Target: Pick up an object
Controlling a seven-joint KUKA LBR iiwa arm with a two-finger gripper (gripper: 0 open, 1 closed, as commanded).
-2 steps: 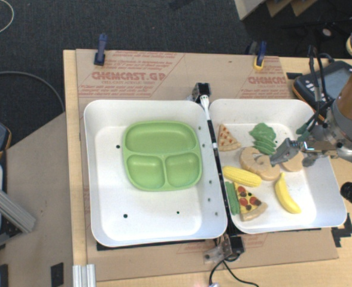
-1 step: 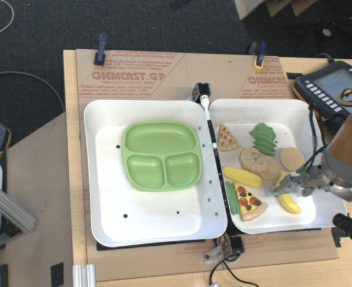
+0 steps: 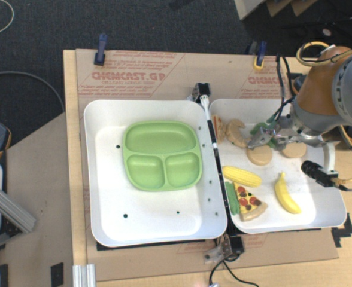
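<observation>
Right now I hover the gripper (image 3: pixel 264 137) over a round tan cookie (image 3: pixel 260 156) (fingers unreadable from here); I'd centre squarely before descending, avoiding the corn cob (image 3: pixel 242 176).

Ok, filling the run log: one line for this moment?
gripper: low in right bin, by round cookie | grasp: unclear | green tray: left bin

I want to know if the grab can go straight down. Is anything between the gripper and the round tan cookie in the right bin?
Nothing visible does. The gripper hangs just above the tan cookie, near its upper edge, with no other item between them.
</observation>
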